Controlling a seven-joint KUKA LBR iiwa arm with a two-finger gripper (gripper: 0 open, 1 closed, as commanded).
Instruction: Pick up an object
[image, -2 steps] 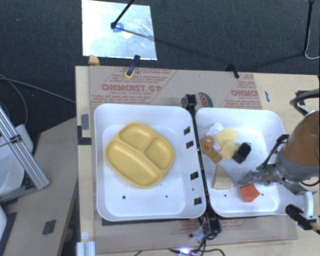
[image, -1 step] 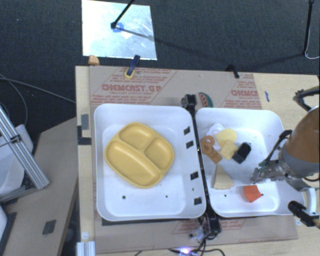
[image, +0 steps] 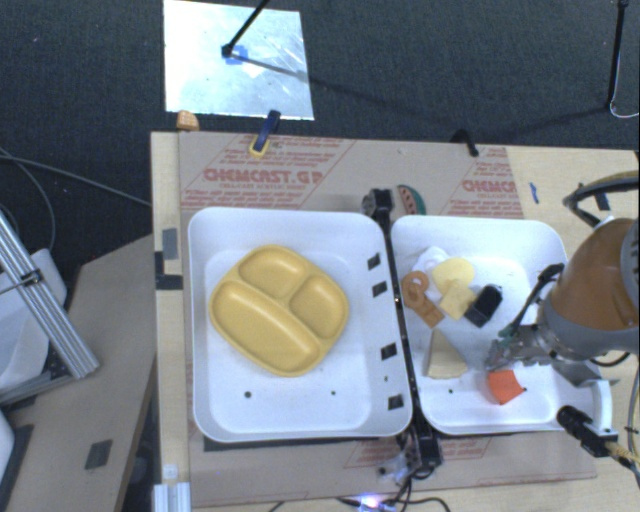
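Cardboard-covered bench (image: 300, 175) carrying two shallow white bins side by side. In the left bin (image: 215, 400), a yellow divided plate (image: 280, 308) near its centre. In the right bin (image: 540, 245), a cluster against the left wall: pale yellow piece (image: 452, 275), brown ring-shaped piece (image: 418, 295), small black block (image: 483, 305), tan wedge (image: 442, 358) toward the near edge. Grey arm with orange band (image: 600, 290) over the right bin's right side. Gripper (image: 512, 348) low near the near-right corner; whether its grasp is wide or narrow, impossible to tell. Orange block (image: 505, 386) just beside it, on the bin floor.
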